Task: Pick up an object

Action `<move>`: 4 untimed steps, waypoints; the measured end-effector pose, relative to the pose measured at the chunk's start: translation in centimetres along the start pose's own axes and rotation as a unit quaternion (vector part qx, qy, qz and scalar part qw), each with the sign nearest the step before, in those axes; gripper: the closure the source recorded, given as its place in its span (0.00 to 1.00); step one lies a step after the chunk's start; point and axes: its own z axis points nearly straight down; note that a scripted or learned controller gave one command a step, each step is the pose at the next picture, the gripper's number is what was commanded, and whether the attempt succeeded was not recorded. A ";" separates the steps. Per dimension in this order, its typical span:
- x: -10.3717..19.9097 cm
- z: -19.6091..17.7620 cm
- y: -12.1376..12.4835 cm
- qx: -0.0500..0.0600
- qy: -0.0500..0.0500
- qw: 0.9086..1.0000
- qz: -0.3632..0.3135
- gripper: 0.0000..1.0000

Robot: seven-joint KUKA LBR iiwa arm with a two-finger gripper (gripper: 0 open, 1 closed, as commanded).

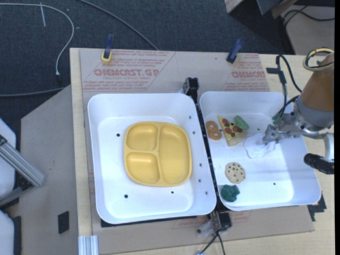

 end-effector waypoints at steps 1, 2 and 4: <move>1.0 -5.8 -0.1 -0.002 -0.002 1.000 0.000 1.00; 1.1 -11.9 0.1 0.000 -0.001 1.000 0.000 1.00; 1.5 -18.5 0.2 -0.001 -0.002 1.000 0.000 1.00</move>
